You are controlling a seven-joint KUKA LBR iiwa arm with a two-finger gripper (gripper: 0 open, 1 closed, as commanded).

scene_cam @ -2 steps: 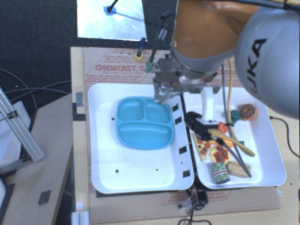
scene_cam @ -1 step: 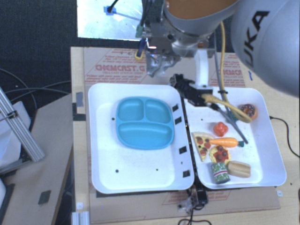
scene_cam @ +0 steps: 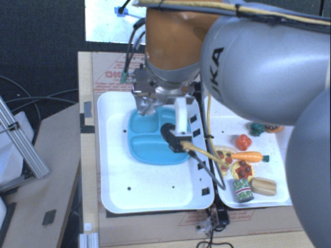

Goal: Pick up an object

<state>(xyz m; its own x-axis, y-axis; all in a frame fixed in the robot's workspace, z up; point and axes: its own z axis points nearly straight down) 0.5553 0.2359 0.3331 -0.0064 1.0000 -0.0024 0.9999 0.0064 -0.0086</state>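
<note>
While a toy can (scene_cam: 242,189), bread roll (scene_cam: 263,186), carrot (scene_cam: 249,157) and tomato (scene_cam: 243,141) lie in the right bin (scene_cam: 282,200), a blue divided plate (scene_cam: 150,141) rests in the left bin (scene_cam: 116,154); above its far edge hangs the gripper (scene_cam: 146,107), its opening impossible to tell.

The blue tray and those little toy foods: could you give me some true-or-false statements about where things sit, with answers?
1. The blue tray lies in the left bin. True.
2. The carrot lies on the blue tray. False: it lies in the right bin.
3. The claw is over the blue tray. True.
4. The green can stands in the left bin. False: it is in the right bin, beside the bread roll.
5. The red tomato lies in the right bin. True.
</note>
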